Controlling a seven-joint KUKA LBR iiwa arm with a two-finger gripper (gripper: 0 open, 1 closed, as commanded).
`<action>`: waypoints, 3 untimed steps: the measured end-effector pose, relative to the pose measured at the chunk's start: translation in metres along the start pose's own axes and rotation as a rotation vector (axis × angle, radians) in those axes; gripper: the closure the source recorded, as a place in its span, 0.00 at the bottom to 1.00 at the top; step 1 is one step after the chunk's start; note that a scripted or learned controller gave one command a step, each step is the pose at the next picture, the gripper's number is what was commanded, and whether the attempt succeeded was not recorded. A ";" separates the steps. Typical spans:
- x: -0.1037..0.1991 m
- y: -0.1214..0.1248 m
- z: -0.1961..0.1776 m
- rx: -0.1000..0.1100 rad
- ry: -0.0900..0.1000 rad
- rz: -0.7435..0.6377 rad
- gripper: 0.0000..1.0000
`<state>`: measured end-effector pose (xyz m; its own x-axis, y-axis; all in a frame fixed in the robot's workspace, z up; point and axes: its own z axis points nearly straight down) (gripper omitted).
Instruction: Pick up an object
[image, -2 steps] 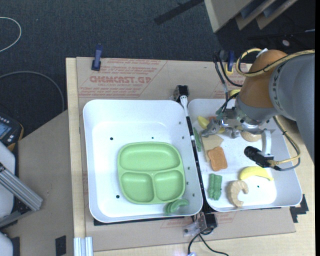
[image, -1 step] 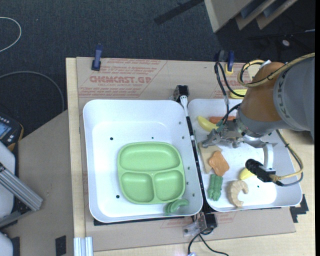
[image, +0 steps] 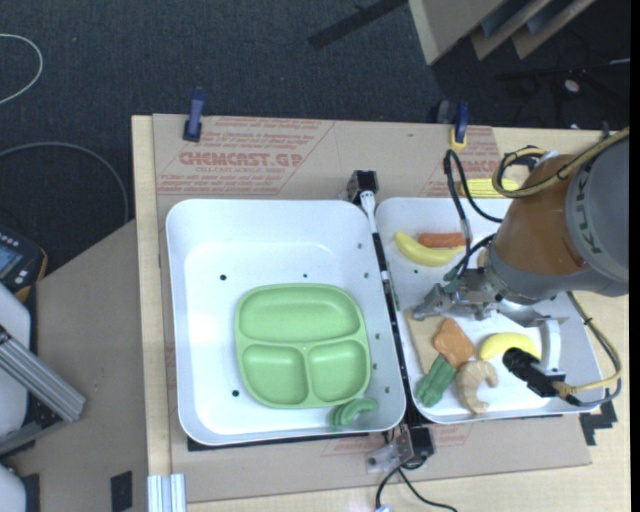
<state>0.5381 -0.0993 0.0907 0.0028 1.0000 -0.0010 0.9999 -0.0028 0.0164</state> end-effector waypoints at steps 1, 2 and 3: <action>0.005 -0.055 0.000 0.001 -0.001 0.001 0.00; 0.006 -0.051 -0.012 -0.008 -0.001 -0.003 1.00; 0.006 -0.052 -0.001 -0.007 -0.004 -0.002 1.00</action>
<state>0.4863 -0.0936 0.0912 0.0008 1.0000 -0.0048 0.9997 -0.0007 0.0234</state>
